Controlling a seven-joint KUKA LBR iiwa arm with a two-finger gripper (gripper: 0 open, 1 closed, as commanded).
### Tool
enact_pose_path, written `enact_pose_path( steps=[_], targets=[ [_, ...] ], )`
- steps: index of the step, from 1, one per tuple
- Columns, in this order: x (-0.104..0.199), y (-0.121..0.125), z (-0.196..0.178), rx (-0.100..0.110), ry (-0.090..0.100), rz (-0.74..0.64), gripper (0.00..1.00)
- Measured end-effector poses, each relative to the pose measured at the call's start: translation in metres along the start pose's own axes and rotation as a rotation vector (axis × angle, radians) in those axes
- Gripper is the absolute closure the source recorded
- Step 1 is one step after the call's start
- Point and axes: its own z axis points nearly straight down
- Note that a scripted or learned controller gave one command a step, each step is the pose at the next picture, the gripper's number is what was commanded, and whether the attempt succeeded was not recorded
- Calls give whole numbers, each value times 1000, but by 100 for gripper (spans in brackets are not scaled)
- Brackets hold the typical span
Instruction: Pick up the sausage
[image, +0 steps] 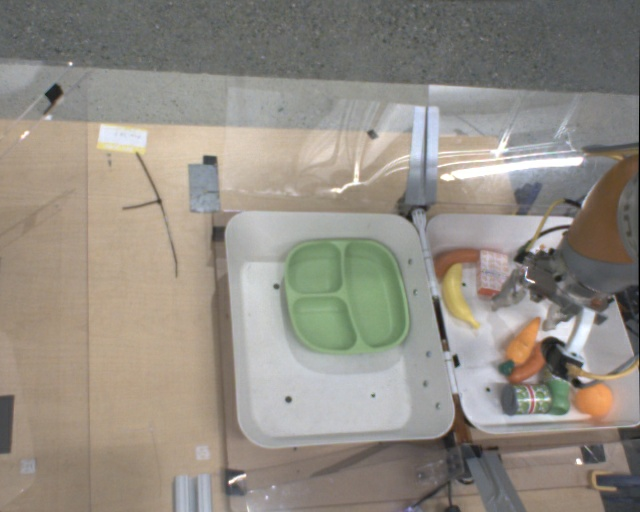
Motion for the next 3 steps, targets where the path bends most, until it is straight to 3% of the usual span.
enact_pose_path(
  steps=[1, 2, 3],
  targets=[
    [35, 52, 0, -1, -1, 136, 0],
    [52, 89, -89, -3, 1, 525, 0],
    [60, 6, -83, 0, 0, 640, 0]
  ],
)
